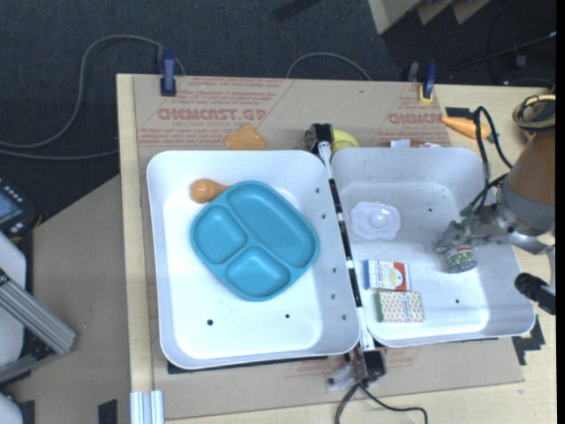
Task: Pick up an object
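Nearest you, at the front edge of the table (pixel 494 360), a cable clip sits where the two bins meet. In the right bin (pixel 424 170), you have two small flat packets side by side: the front one speckled green and orange (pixel 399 306), the one just behind it white with a red and orange label (pixel 387 275).

To their right, the jaws (pixel 459 247) hang over the right bin's floor, reaching in from the arm's grey wrist at the right. A small round greenish object (pixel 460 259) lies directly under them; you cannot tell from here whether the jaws are open or closed, or whether they touch it. A little farther back and toward the divider rests a clear, pale plastic cup-like piece (pixel 373 220).

In the left bin (pixel 177 263), a blue divided plate (pixel 253 238) with three compartments lies tilted across the middle. A small orange-tan item (pixel 207 189) touches its far-left edge.

Beyond the bins, on the brown board, you see an orange lump (pixel 245 137), a yellow-green ball (pixel 342 140) near the divider's far end, and a carrot-like orange piece (pixel 463 125) at far right. Two blue clamps (pixel 167 71) pin the board's far edge.
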Robot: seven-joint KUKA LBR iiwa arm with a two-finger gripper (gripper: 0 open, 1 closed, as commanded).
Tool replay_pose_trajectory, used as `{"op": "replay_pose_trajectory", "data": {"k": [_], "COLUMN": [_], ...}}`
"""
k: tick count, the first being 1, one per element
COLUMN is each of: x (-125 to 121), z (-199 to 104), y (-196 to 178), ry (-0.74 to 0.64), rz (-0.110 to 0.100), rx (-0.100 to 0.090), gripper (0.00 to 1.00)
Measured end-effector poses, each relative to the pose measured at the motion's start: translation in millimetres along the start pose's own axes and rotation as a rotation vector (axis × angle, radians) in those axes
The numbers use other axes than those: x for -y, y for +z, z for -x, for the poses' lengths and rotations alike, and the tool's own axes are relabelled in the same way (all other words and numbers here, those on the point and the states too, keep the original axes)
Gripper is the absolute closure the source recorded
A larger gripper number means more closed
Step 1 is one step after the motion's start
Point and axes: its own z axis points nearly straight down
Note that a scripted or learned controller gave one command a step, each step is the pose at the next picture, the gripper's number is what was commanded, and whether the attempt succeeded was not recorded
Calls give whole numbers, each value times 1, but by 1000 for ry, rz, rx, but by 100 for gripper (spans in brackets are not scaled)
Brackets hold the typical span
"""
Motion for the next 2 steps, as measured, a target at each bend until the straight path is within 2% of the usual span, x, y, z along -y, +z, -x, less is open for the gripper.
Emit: {"op": "replay_pose_trajectory", "data": {"k": [1, 2], "x": [-9, -21], "z": [-72, -165], "y": [10, -114], "ry": [-7, -12], "rz": [-2, 13], "rx": [-3, -2], "gripper": [100, 100]}}
